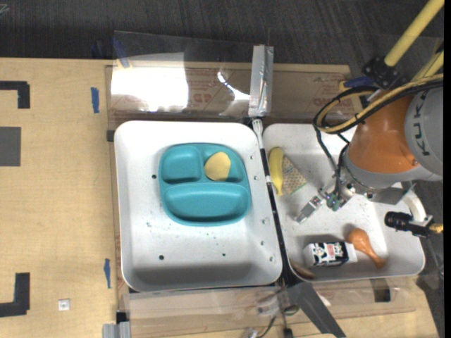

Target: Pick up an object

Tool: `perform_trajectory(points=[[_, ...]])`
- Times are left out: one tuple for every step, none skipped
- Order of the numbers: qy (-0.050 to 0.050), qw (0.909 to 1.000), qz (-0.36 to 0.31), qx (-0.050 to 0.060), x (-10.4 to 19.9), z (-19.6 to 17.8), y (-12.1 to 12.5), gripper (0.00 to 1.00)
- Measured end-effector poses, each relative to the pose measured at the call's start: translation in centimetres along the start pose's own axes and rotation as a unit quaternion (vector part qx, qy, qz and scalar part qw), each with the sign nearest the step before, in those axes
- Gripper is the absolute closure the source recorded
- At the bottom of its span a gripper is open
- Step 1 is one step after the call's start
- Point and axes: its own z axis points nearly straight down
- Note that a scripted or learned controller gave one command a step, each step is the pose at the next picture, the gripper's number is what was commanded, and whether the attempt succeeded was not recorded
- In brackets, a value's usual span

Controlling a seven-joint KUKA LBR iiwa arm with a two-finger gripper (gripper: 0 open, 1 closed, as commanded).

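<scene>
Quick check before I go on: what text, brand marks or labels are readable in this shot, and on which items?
"KU": grey letters on the arm's housing, at the frame's right edge; the rest of the word is cut off.
Black and white carton in the right bin: printed pattern, no readable words, too small.
Cardboard behind the bins: faint reddish print, too blurred to read.
Teal plate, yellow lemon, banana: no text.

Teal divided plate (204, 204), yellow lump (218, 166) in it; yellow banana (275, 170); black-white cow-patterned carton (328, 253); orange drumstick (366, 244).
</scene>
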Motion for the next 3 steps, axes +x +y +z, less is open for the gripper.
perform_trajectory(points=[[0.000, 0.9928, 0.120, 0.000, -2.7, 0.1, 4.4, 0.00], [0.001, 0.9771, 0.213, 0.001, 1.2, 0.0, -2.9, 0.00], [-0.002, 0.9771, 0.213, -0.002, 1.0, -1.1, -2.8, 1.00]])
